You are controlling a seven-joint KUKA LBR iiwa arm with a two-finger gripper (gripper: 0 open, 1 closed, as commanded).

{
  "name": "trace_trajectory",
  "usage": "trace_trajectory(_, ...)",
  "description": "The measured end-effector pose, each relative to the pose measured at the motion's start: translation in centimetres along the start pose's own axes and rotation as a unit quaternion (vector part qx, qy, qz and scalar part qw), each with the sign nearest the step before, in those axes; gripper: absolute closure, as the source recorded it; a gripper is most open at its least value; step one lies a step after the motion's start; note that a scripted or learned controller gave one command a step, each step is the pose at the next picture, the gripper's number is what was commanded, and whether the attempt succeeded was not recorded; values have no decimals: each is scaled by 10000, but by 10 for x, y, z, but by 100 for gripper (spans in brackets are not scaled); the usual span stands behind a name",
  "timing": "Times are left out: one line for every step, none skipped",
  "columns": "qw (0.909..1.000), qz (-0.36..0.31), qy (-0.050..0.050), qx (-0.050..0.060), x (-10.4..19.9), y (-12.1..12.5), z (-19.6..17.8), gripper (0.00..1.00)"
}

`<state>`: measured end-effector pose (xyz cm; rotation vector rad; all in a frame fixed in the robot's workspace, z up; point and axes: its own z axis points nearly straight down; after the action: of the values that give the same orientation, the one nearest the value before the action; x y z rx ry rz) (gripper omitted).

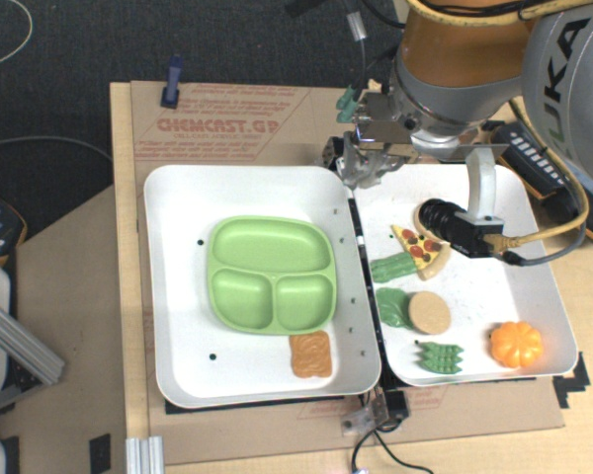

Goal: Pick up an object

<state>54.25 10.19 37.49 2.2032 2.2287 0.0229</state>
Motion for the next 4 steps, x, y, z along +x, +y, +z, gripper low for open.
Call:
trace_trajectory(9999, 45, -26, 123, 24, -4, 83, 100)
trace_trajectory(10000, -12, 23, 12, 129, -15, -33, 100)
trace_trajectory(9999, 70, -30, 107, 88, -58, -10, 100)
trace_trajectory(10000, 33, 8, 16, 126, -46, -105, 100)
